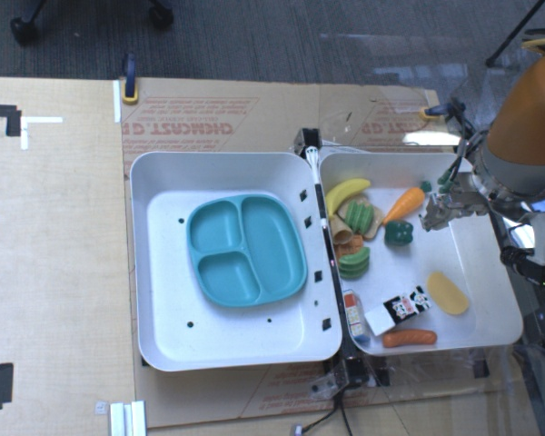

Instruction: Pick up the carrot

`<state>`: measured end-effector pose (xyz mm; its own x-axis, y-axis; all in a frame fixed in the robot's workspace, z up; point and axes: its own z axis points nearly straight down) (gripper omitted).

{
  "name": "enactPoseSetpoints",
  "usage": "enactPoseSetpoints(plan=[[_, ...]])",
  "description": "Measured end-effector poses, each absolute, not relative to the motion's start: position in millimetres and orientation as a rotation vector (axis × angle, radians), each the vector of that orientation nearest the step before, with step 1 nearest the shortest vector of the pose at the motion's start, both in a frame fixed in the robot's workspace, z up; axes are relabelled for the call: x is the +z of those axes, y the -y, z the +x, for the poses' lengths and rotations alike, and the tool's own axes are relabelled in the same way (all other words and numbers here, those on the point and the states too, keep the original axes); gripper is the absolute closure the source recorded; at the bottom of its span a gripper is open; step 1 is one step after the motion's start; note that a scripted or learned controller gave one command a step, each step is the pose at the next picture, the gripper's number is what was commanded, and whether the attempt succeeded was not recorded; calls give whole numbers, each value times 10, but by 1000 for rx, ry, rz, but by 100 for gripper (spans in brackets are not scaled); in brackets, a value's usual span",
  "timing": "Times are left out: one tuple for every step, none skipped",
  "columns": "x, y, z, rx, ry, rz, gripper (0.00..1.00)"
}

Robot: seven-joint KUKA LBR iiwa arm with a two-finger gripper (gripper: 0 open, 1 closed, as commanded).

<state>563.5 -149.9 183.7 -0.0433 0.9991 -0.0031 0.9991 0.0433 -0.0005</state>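
The left bin [145, 271] carries a teal divided plate [247, 251] and nothing else relevant to the job.

The right bin [490, 325] holds the clutter. Along its left side lie a banana [347, 193], a green-and-tan piece of toy food [358, 216] just under it, and a stack of small green and brown pieces [351, 254] lower down. At the near edge sit a small black-and-white carton [400, 310], a reddish sausage-like piece [409, 338] and a pale yellow slice [448, 293].

Subject item: the carrot [402, 205] lies in the upper middle of the right bin. It is orange, tapered, with a small green top at its upper-right end, and lies on a slant, thin end down-left. A dark green pepper-like piece [399, 233] sits just below it, touching or very nearly so; the toy food to its left is close as well.

The gripper [440, 213] hangs just right of the carrot's green end, near but apart from it. The fingers are blurred and dark, and whether they stand apart or together cannot be told from this view.

Assessment: the step in hand appears to be the approach. A sound grasp would have the tool shift left over the thick middle of the carrot, fingers turned across its slanted length, then descend. The main risk is catching the green piece below or pushing the carrot into its neighbours.
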Motion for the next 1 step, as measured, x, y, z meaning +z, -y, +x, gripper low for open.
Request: enactPoseSetpoints(plan=[[909, 1232, 5225, -3, -2230, 2215, 100]])
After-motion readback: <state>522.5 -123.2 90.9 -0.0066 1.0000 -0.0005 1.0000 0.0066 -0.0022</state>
